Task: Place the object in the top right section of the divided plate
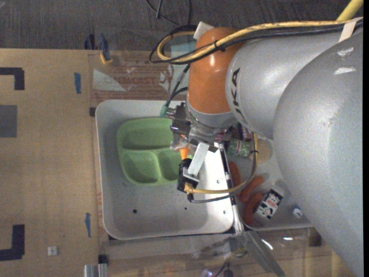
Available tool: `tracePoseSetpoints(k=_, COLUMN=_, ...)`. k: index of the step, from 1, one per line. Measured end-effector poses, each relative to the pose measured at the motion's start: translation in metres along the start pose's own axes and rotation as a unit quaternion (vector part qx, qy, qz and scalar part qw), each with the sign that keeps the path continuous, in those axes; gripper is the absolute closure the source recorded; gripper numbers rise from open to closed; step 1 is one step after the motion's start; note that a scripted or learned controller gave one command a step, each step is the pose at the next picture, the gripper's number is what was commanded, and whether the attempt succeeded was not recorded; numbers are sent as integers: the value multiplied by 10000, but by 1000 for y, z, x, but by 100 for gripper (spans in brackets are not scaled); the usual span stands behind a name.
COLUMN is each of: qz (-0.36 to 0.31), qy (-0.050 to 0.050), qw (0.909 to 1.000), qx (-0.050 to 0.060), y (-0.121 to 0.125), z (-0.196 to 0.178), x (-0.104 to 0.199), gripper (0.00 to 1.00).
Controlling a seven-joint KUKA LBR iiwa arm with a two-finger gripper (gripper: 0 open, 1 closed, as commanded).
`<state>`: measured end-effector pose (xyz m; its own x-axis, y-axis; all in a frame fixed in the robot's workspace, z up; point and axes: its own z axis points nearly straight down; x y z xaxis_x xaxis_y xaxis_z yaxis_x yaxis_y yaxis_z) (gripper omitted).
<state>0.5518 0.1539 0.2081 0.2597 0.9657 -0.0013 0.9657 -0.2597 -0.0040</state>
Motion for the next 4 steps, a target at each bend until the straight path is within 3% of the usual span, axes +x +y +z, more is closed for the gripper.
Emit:
tracePoseSetpoints(k=1, qz=-811, qy=5, qw=9967, qx=-20, y=-16, z=-12, x=67, gripper=100)
tracePoseSetpoints(k=2, qz=-1119, qy=-2, qw=9937, qx=-4, y=-73, z=-18, x=54, gripper=100)
tracePoseSetpoints(k=3, qz=-1550, qy=-1, qw=9879, qx=-24, y=8, z=-22, x=-34, gripper=100)
tracePoseSetpoints(k=4, qz=-1780, qy=3, qw=9840, qx=-25, y=-11, z=-22, x=22, gripper=100)
